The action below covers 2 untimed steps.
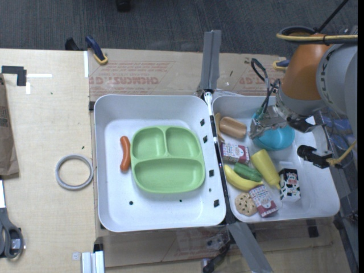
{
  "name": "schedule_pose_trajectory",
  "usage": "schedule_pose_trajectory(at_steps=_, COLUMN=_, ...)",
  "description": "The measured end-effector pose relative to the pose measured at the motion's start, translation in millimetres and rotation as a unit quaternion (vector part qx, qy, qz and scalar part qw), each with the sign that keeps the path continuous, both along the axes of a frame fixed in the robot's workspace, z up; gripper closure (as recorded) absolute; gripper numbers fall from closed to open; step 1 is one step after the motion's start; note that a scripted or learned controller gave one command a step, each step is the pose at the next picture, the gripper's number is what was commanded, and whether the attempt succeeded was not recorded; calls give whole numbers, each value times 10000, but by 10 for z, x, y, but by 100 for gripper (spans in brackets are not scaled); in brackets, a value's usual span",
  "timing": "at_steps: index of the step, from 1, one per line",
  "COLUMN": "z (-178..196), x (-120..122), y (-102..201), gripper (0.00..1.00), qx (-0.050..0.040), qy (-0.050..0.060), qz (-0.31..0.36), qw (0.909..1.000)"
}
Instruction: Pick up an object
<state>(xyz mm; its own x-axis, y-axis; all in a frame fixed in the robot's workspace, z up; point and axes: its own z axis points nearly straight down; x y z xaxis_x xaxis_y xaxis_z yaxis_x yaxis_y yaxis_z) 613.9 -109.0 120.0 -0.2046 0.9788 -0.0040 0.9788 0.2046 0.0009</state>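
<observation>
Camera view | gripper (263, 124) is hanging low in the right bin (318, 206), touching the blue cup (278, 137) beside the hot dog bun (232, 127) | grip: cannot tell

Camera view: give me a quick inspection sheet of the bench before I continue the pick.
Surface: wooden bench, two white bins side by side.
Job's things: right bin holds hot dog bun, blue cup, banana, corn cob, cookie, milk carton; left bin holds green divided plate, sausage.
Clutter: tape ring, scissors.
Pincer: low over blue cup, state unclear.
Cables: black, along arm.
Surroundings: dark carpet.
</observation>
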Motion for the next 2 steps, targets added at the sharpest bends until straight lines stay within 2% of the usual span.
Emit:
schedule_pose_trajectory(at_steps=1, z=1, x=0, y=-1, gripper=0, qx=-2, qy=0, qz=-2, qw=10000)
schedule_pose_trajectory(at_steps=2, z=-281, x=201, y=-87, gripper=0, qx=10, qy=6, qz=37, qw=10000)
